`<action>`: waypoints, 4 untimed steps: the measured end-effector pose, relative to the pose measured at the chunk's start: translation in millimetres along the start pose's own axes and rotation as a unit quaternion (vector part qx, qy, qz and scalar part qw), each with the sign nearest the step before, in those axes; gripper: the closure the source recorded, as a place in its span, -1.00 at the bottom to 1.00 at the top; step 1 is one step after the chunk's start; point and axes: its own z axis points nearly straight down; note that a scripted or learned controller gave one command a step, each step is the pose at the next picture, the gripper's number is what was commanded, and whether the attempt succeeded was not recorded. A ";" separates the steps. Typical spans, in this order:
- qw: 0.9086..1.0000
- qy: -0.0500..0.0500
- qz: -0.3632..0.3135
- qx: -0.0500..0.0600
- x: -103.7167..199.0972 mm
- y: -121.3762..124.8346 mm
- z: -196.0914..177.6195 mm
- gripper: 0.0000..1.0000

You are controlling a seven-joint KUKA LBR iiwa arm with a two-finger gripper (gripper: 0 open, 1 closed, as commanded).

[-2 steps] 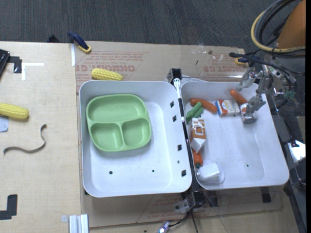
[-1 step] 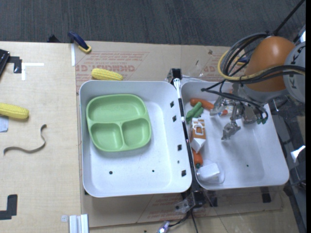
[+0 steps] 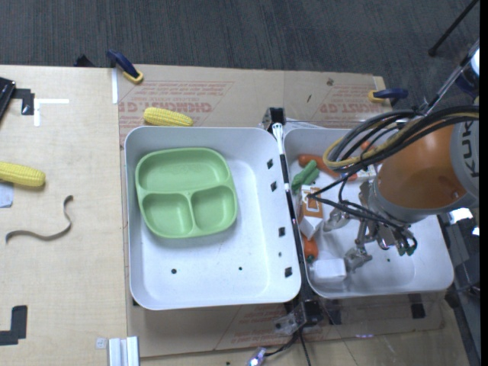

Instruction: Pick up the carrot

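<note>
Hovering low in the right bin [image 3: 427, 280], the gripper [image 3: 357, 256], its grip state untellable, risks snagging the neighbouring white block [image 3: 329, 268] instead of the carrot [image 3: 309, 248].

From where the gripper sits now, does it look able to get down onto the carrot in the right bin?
Probably yes. The gripper is over the right bin, and the carrot lies at the bin's far left corner, partly under a green piece that may hinder a grasp.
</note>
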 end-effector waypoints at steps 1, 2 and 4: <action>1.000 -0.002 0.002 0.000 -84.3 -52.7 -0.9 -1.00; 0.990 0.000 -0.141 -0.001 4.1 -63.3 0.2 -1.00; 0.978 -0.004 -0.210 0.000 27.7 -115.5 -10.3 1.00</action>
